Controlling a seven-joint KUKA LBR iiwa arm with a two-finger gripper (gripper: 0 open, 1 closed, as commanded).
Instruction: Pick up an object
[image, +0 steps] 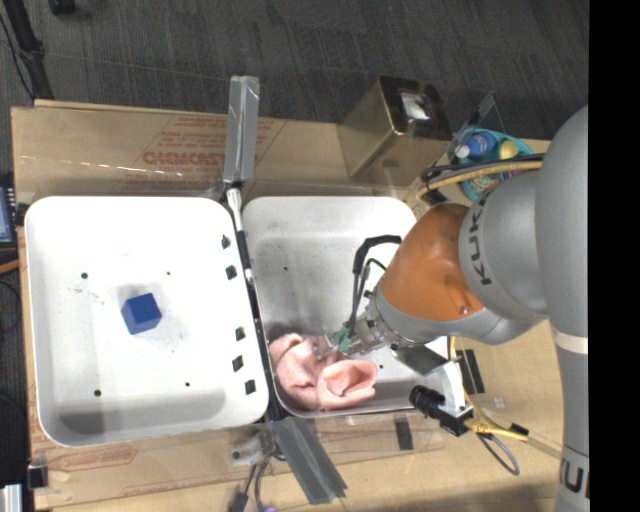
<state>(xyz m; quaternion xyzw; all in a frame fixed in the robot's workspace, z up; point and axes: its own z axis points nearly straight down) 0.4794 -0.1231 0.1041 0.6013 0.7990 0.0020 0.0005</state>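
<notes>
Camera view: pincer (338, 345), small metal-and-green tip below the glossy orange band of the arm (500, 270), lowered into the right bin (300, 225) at its near side; the tip sits against the pink cloth, and whether it is spread or closed cannot be told.

Pink cloth (322, 372): soft, crumpled, pale salmon fabric, bunched in rounded folds, lying in the near left corner of the right bin, against its front wall.

Right bin: shallow, white, hard-sided, rounded corners, scuffed floor.

Left bin (60, 240): same make, joined alongside by a grey divider with black clips. It holds a blue cube (142, 312), small, matte, sharp-edged, near the middle and well apart from the cloth.

Desk (120, 145): flat brown cardboard sheeting with red print, under both bins.
</notes>
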